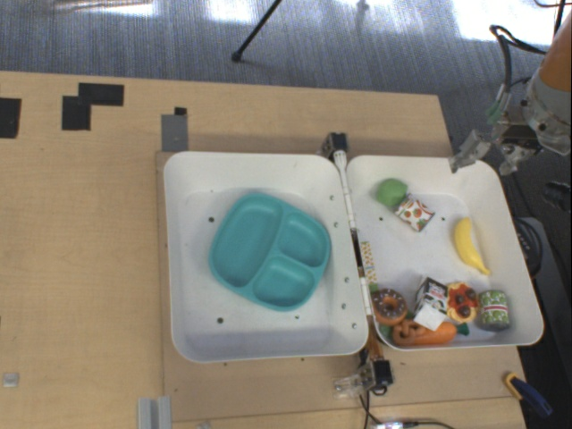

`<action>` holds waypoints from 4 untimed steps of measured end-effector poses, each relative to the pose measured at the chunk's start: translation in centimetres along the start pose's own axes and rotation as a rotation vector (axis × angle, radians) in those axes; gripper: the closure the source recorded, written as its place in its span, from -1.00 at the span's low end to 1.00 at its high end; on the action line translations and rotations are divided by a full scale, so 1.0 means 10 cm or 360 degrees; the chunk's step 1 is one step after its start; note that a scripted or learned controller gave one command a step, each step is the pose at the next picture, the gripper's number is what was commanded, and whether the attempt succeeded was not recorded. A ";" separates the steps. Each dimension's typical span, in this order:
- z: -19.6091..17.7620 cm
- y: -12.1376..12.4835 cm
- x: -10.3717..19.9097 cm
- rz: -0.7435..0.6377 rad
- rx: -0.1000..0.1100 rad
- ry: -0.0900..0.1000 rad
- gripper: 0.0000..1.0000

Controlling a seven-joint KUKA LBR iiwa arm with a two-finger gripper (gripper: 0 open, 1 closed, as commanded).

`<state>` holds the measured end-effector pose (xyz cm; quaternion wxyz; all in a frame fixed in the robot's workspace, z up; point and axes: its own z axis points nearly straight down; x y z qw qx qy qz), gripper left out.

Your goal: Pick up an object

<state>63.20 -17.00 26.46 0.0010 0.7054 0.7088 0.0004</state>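
A pale wooden bench (80,266) fills most of the scene, with black squares set into its upper left and a grey ribbed floor (179,25) beyond its far edge, streaked with window light and crossed by a dark tripod leg (266,18). On the bench sit two shallow white bins side by side. The left bin (192,239) holds a teal divided plate (270,250), lying flat near its middle. The right bin (509,231) carries the small objects: a yellow banana (470,245) toward the right wall, a green ball (391,192) near the far left corner with a small patterned box (415,214) just beside it, and along the near edge a cluster of a chocolate doughnut (390,306), an orange carrot (427,333), a black-and-white carton (433,295), a red-orange flower-like toy (462,301) and a green-labelled can (494,310). The gripper (490,147) hangs over the bin's far right corner, well apart from every object and holding nothing; I cannot tell how its fingers stand
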 end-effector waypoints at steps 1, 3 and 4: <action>1.29 -0.51 0.05 0.0004 0.0006 0.0002 -1.00; 1.67 -0.46 -0.25 0.0002 -0.0013 -0.0003 1.00; 0.98 -0.47 0.33 -0.0003 -0.0006 0.0001 1.00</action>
